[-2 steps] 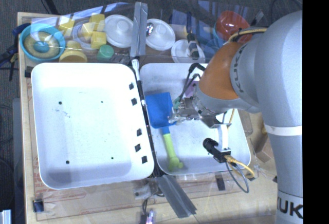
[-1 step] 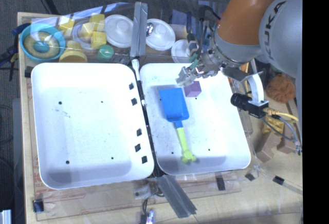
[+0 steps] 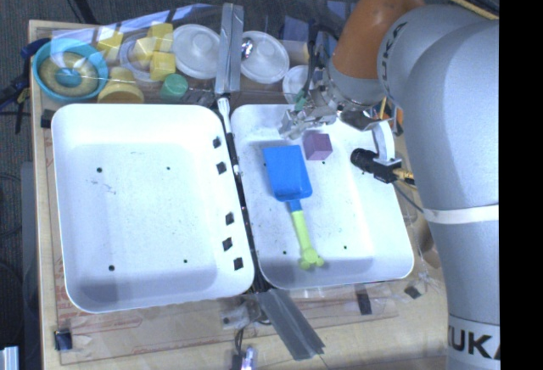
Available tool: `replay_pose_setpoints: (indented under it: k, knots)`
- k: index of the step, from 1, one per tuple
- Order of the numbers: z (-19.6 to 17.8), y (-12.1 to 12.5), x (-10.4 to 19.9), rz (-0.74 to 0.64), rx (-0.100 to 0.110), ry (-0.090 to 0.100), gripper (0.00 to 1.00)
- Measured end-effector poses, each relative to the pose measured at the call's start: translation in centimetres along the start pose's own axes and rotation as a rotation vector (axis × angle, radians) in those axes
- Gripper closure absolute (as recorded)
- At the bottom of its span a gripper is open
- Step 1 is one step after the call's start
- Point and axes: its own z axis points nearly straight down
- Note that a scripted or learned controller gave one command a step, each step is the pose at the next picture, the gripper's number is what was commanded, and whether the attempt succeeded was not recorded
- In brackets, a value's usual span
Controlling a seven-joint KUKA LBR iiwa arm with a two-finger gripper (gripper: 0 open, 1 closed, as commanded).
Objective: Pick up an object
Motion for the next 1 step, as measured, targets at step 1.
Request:
replay_pose_setpoints:
  k: [1]
  knots:
    - [-0.1, 0.06, 0.04, -0.001, -0.002, 0.0, 0.0]
